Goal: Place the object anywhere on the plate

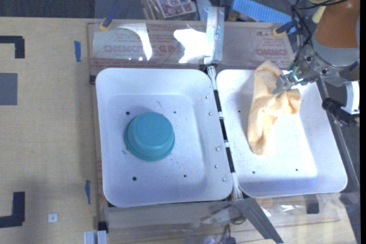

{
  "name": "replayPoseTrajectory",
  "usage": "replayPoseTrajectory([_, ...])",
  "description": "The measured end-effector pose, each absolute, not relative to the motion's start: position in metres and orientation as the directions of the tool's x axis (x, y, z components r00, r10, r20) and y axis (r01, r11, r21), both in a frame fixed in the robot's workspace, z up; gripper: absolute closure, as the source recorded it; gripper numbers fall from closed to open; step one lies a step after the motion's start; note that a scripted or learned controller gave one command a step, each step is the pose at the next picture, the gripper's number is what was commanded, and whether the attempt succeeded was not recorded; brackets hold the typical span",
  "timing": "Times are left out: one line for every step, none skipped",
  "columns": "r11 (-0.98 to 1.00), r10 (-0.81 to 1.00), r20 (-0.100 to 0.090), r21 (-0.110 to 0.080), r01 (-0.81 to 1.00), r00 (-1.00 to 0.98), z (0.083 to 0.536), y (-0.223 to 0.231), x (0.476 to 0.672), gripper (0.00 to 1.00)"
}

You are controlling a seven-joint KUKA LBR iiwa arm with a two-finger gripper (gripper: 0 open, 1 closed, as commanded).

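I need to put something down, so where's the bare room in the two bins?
Left bin: bare floor all around the teal plate, widest toward its right wall. Right bin: bare near corner below the yellow cloth. Crowded at its far right, where the gripper meets the cloth.

We count two white bins: the left bin (108, 94) holds one teal plate (150, 135), the right bin (326, 174) one yellow cloth (266, 108). One gripper (284, 84).

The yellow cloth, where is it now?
The yellow cloth lies in the right bin, upper part, with the gripper at its top edge.
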State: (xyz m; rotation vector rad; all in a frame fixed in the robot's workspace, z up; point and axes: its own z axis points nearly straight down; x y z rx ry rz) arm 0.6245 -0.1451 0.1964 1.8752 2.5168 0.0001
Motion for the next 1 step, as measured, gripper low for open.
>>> replayPoseTrajectory([0.288, 0.958, -0.003, 0.004, 0.958, -0.288, 0.2254, -0.145, 0.6257, 1.0])
